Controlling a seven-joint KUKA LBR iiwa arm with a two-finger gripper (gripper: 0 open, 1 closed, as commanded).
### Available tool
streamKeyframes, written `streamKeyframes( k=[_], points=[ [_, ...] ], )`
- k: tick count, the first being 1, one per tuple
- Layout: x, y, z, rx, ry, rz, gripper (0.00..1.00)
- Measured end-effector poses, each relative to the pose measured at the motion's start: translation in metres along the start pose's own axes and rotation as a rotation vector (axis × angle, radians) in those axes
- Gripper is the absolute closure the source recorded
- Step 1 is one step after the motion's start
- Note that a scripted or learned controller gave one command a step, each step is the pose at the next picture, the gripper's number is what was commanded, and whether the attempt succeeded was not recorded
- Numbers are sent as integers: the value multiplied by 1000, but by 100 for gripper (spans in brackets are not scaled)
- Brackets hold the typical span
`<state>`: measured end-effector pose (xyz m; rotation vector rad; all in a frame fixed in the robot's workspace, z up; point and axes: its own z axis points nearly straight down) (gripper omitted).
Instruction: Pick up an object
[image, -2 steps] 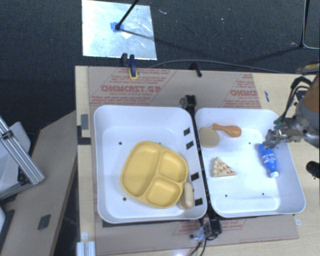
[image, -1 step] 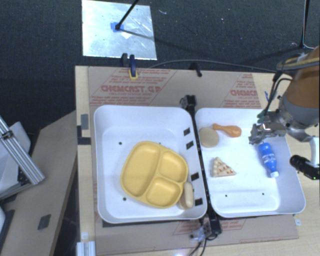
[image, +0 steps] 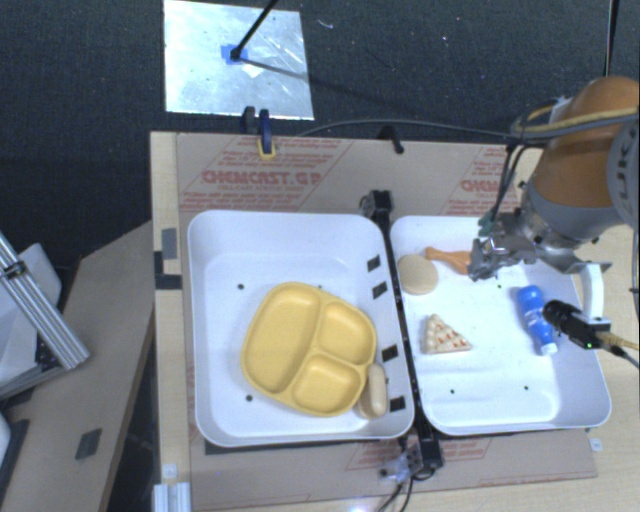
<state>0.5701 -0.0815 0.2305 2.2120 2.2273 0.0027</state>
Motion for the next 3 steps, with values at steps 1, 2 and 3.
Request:
streamKeyframes(
  k=[1, 2, 3],
  points=[
    [50, 19, -5, -1, 2, -2, 100],
    [108, 35, -1, 0, 1, -1, 100],
    [167, 41, -8, 0, 2, -2, 100]
  ],
)
